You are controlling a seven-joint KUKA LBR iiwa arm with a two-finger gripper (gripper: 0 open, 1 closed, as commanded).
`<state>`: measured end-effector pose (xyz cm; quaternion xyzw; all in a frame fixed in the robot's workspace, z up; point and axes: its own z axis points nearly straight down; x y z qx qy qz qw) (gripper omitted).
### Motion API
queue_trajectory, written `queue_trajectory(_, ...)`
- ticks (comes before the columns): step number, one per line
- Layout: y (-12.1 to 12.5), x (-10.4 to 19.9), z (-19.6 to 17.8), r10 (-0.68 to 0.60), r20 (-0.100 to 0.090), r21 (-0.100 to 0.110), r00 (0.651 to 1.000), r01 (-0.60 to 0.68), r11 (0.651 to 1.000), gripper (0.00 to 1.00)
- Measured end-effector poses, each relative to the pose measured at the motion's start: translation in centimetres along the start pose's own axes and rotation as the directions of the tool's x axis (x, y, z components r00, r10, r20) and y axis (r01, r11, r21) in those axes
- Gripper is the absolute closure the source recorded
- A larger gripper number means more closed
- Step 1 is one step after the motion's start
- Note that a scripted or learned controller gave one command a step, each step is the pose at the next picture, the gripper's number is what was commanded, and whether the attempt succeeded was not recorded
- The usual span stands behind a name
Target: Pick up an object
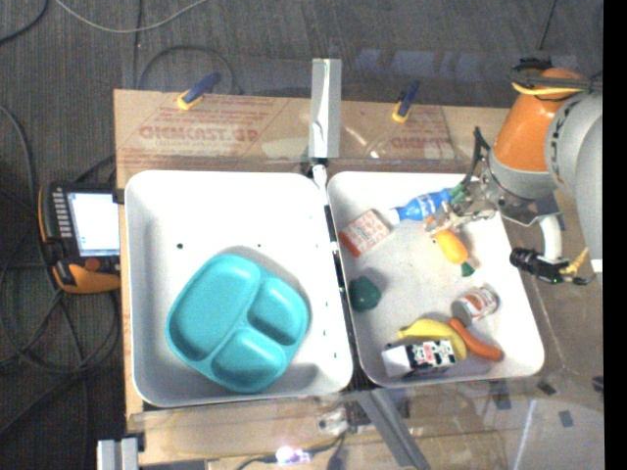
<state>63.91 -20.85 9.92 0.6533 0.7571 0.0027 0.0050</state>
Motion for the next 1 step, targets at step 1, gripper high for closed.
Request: queue_trajectory(1,3.94,7.13,-10.48,0.291,0.001,0.013,0.957,-0.291,0.957,1.0)
